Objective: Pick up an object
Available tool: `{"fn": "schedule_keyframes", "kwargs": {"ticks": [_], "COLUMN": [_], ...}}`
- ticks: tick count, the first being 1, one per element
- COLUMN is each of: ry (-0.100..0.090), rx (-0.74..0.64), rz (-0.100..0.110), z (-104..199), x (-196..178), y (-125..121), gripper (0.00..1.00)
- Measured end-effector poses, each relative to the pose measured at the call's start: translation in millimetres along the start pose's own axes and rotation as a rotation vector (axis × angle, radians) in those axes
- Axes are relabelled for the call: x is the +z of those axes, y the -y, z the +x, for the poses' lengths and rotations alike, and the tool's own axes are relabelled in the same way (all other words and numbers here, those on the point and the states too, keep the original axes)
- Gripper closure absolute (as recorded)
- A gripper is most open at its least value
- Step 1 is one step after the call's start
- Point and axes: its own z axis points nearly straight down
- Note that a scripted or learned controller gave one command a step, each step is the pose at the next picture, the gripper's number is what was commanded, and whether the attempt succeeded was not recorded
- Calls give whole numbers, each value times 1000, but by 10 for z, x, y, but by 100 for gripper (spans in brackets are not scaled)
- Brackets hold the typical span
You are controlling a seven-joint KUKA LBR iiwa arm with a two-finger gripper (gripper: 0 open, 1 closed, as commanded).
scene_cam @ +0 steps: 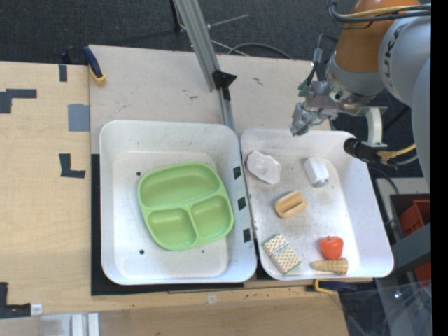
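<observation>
The candidates for a pick all lay in the right bin (364, 187): a white crumpled piece (263, 166) near its far left corner, a small white cup (316, 171) on its side beside that, a hot dog (290, 204) near the middle, a checked packet (283, 253) at the near left, and a tomato (332, 246) just above a cone (330, 266) at the near edge. I judged them scattered loosely and mostly apart so that any one could be taken without crowding, the tomato and cone being the only close pair. The left bin (112, 187) bore just a green tray (185, 206) with three compartments. My gripper (302, 126) hung over the far rim of the right bin, above and well clear of the objects, touching none and carrying nothing that I could see; from this slant I could not tell how far it was open
</observation>
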Motion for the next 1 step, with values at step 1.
{"fn": "schedule_keyframes", "kwargs": {"ticks": [1], "ry": [-1], "rx": [-1], "rz": [0], "z": [520], "x": [-88], "y": [115], "gripper": [100]}}
